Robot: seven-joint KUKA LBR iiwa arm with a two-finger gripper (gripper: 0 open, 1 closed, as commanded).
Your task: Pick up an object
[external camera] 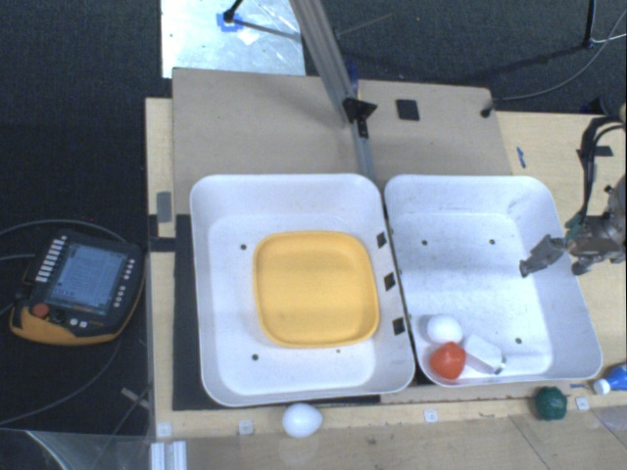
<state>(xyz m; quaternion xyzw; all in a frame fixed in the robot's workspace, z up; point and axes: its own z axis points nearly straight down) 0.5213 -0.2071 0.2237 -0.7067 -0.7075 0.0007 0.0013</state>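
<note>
- Objects for picking lie bunched in the near-left corner of the right bin (pixel 549 213): a white ball (pixel 444 329), a red ball (pixel 449 361) just in front of it, and a white block (pixel 484 352) just to the right of the red ball. We cannot tell whether the three touch, though they sit very close.
- Gripper (pixel 535 262) enters at the right edge of that bin, well apart from the cluster. One dark finger shows, pointing toward the bin's middle; we cannot tell whether the claw is open or closed, and we see nothing between its fingers.
- The left bin (pixel 220 292) carries a yellow plate (pixel 316 288), square with rounded corners, lying flat.
- We judge the two balls light and smooth, likely to roll or squirt out of a two-finger pinch unless the fingers close across the widest part.
- We judge the white block stiff and light, with flatter faces that should take a pinch more surely across its short side.
- The balls have no long axis and point nowhere.
- The block's long axis runs from upper left to lower right in the camera view, slanting toward the bin's front wall.
- The bin's curved corner wall sits close behind the cluster, so we expect little room for a finger on that side.
</note>
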